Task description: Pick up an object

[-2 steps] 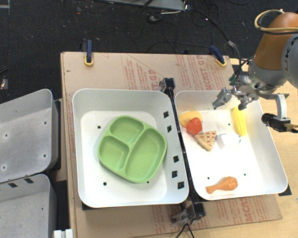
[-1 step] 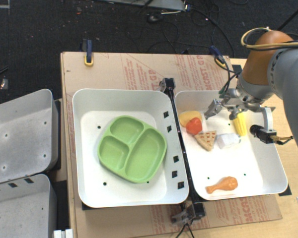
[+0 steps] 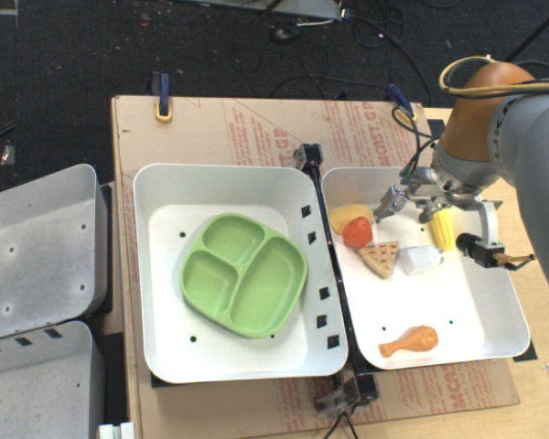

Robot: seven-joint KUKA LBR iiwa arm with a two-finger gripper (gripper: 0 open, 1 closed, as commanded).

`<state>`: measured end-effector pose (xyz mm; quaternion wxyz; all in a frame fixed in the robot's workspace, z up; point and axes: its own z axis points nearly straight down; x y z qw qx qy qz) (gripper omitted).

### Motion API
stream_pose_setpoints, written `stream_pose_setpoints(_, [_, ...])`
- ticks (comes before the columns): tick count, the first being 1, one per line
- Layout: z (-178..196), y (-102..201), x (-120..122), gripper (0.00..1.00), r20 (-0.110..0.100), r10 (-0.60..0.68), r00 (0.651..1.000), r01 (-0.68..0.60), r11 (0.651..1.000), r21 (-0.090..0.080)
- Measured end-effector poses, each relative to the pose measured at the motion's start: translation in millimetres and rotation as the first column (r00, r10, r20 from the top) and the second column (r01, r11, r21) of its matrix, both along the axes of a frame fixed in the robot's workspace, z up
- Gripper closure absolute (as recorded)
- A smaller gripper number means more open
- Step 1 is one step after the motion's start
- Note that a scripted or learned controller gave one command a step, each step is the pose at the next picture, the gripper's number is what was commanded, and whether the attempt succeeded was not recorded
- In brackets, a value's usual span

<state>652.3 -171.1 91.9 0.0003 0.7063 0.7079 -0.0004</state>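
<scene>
Two shallow white bins sit side by side on a brown cardboard-covered bench. The left bin holds a green divided plate, lying flat near its centre with three compartments facing up. The right bin holds the loose objects. Taking the green plate as landmark: just beyond the divider to its right lie a yellow rounded piece and, touching it, a red tomato-like piece. Beside these, farther from the plate, rests a tan waffle-patterned wedge, and next to that a small white block. A yellow corn cob stands farther right again, near the bin's back. An orange drumstick lies alone toward the bin's front edge, well apart from the cluster.

The grey arm, with its orange band, reaches in from the side opposite the plate. The gripper hangs over the back of the right bin, above the gap between the yellow rounded piece and the corn cob; its fingers stand spread apart, with nothing between them.
</scene>
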Motion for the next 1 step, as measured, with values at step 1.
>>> stream_pose_setpoints(1, [11.7, 0.2, 1.0, 1.00, 0.003, 0.001, 1.000, -0.001, 1.000, -0.001])
